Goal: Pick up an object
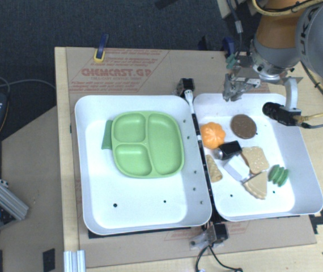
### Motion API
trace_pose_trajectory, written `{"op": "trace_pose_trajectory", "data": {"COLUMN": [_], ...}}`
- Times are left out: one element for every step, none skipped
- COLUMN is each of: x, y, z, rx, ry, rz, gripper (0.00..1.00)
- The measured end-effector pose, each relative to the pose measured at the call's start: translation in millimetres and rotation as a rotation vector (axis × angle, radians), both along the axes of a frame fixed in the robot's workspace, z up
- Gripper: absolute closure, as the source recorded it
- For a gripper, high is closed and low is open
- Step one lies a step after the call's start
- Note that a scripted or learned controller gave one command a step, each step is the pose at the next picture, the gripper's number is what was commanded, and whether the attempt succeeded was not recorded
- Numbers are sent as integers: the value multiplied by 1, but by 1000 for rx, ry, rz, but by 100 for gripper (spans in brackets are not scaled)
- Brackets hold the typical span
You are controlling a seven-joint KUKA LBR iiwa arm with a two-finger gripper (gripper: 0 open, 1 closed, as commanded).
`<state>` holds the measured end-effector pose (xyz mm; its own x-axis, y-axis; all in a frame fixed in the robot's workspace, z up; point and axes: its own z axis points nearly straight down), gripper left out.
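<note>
The right bin [297, 152] holds an orange ball [212, 135], a brown round disc [243, 126], a tool with a black handle and a white blade [230, 151], two tan toast-like slices [255, 158] [257, 186], a tan wedge [213, 169] and a small green ridged piece [278, 175]. My gripper [233, 91] hangs over the far left corner of the right bin. It is up and behind the orange ball and the brown disc, apart from both. Nothing shows in its grasp.
In the left bin [93, 169] lies a green divided plate [148, 144]. A black clamp [186, 86] sits at the far end of the ridge between the two bins. Both bins rest on a cardboard sheet [122, 67].
</note>
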<state>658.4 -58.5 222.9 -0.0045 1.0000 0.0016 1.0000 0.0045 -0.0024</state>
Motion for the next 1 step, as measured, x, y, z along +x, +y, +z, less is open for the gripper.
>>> {"op": "trace_pose_trajectory", "data": {"x": [7], "y": [45], "z": [2], "rx": [-1], "ry": [-4], "rz": [0], "gripper": [100]}}
